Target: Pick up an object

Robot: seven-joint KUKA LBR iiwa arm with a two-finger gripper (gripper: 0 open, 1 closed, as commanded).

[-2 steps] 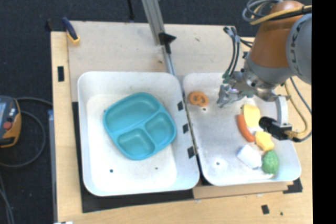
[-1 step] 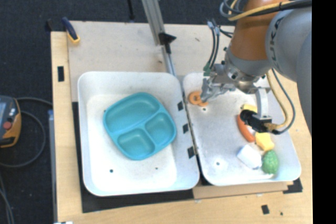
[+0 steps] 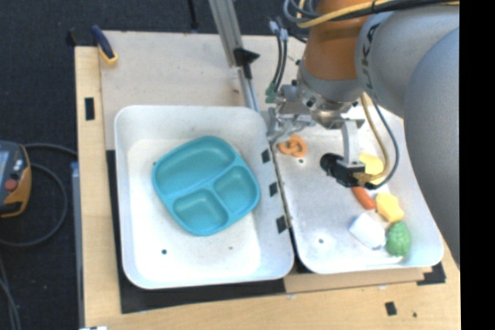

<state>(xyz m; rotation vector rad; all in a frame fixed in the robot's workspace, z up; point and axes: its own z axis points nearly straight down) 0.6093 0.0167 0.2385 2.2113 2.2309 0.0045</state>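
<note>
My gripper (image 3: 286, 126) hangs over the far left corner of the right bin (image 3: 325, 243), close to the wall between the two bins. Just below its tip lies a small orange ring-shaped thing (image 3: 291, 146) on the bin floor; whether the gripper touches it I cannot tell. Further right in the same bin lie a yellow piece (image 3: 371, 164), an orange carrot-like piece (image 3: 363, 198), a yellow block (image 3: 389, 207), a white block (image 3: 366, 229) and a green broccoli-like thing (image 3: 397, 239).
The left bin (image 3: 139, 259) holds a teal divided plate (image 3: 205, 184). A slanted aluminium post (image 3: 220, 0) rises behind the bins. The grey arm with its orange band (image 3: 348, 11) covers the far right side of the right bin.
</note>
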